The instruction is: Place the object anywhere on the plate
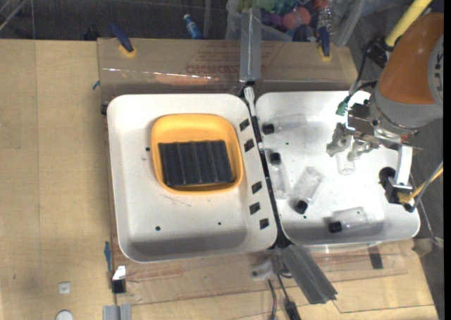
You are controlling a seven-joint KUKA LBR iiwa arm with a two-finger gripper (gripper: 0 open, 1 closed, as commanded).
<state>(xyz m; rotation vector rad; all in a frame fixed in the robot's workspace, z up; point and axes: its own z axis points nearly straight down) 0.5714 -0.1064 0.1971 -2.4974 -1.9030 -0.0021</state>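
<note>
Plate (163,128), orange with a dark ribbed insert (196,163), sat near the centre of the left bin (127,227), apparently placed there as the target, nothing resting on it yet. Right bin (402,223) held several clear small bottles with black caps: one at about 6 o'clock of that bin (350,218), one near its centre (306,186), one along the divider at 9 o'clock (275,168), another towards 11 o'clock (282,125). Arm (412,65) reached in from 3 o'clock, the hand (347,148) lowered over the right bin's upper middle. A clear piece (345,163) hung just below the fingertips; too glassy to tell whether it was a bottle being grasped or part of the hand, so the hand's state could not be judged. Judgement: task object was still in the right bin, well apart from the plate, the picking stage not yet settled. Desk (42,170) around the bins bare wood.
</note>
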